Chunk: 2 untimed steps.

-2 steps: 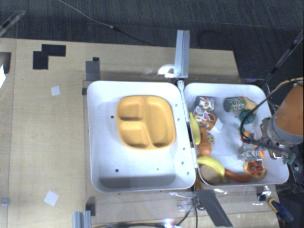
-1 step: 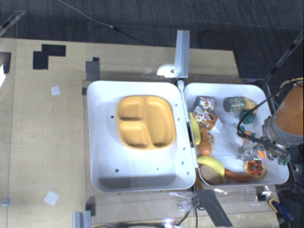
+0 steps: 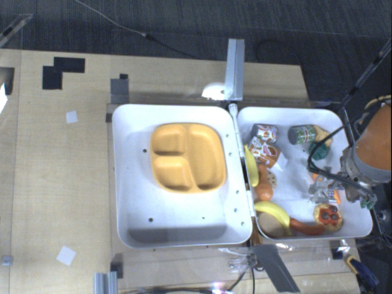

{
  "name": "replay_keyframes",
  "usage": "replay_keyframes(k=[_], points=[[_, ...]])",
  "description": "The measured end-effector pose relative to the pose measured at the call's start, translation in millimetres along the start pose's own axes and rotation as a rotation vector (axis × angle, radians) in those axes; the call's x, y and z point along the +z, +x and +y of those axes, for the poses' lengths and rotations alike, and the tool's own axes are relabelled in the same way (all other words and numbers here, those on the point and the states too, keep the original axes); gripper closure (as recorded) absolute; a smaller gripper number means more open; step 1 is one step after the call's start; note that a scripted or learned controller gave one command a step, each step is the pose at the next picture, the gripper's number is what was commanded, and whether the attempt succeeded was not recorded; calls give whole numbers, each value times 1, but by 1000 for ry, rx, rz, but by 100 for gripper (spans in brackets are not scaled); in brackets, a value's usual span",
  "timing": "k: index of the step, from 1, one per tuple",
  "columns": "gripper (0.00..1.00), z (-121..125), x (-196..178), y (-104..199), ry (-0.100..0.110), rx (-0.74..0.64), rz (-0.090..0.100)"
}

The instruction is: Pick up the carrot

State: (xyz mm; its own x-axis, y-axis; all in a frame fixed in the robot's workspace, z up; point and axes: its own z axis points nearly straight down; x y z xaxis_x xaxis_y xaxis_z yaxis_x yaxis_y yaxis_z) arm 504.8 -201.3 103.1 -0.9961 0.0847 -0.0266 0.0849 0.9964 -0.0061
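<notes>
The carrot (image 3: 334,196) lies in the right bin (image 3: 361,230) near its right side. Only small orange bits of it show on either side of the gripper (image 3: 322,190). The gripper hangs low directly over it, reaching in from the right under the orange-banded wrist (image 3: 375,144). Whether the carrot is gripped is hidden by the gripper body.
The right bin also holds a banana (image 3: 272,212), a red sausage-like piece (image 3: 304,228), a round pizza toy (image 3: 328,216), an orange-brown fruit (image 3: 264,187), patterned packets (image 3: 264,144) and a green can (image 3: 304,135). The left bin (image 3: 131,182) holds a yellow divided plate (image 3: 187,157).
</notes>
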Motion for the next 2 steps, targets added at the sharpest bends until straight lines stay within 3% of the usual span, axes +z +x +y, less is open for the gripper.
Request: replay_keyframes(k=[1,2], points=[[100,18,12,13,0,-220,4],[100,1,13,-22,-8,-540,10]])
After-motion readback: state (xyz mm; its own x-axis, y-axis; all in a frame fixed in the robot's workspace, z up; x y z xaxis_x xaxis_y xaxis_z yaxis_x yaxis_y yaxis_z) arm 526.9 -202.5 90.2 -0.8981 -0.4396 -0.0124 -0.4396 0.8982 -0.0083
